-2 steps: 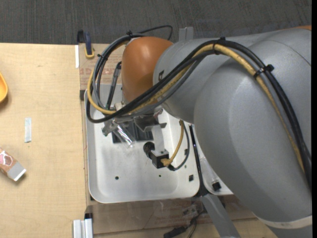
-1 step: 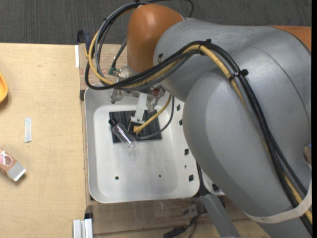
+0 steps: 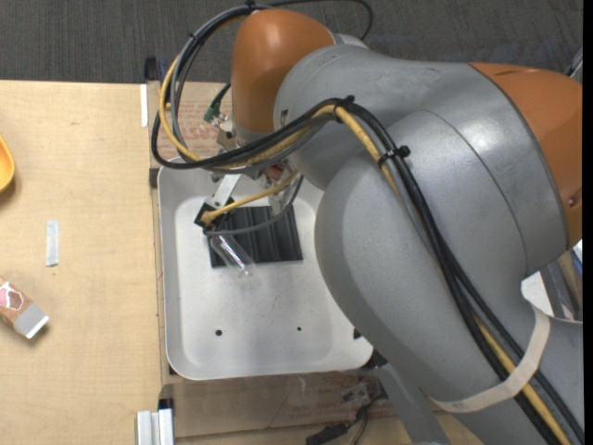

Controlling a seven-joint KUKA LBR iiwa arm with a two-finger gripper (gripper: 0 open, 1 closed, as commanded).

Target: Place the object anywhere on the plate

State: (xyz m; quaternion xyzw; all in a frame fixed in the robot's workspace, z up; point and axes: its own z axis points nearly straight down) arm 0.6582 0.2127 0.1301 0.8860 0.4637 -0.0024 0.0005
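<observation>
Gripper (image 3: 232, 251) hangs over the 8 o'clock corner of a black ribbed slab (image 3: 275, 235) in the white bin (image 3: 250, 346); claw spread or pressed together, I cannot tell

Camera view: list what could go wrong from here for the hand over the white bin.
1. The hand hangs close over the left edge of the black ribbed slab in the white bin; it may push or scrape the slab rather than lift it.
2. The grey arm covers the bin's right side, so a slip or drop there could go unnoticed.
</observation>
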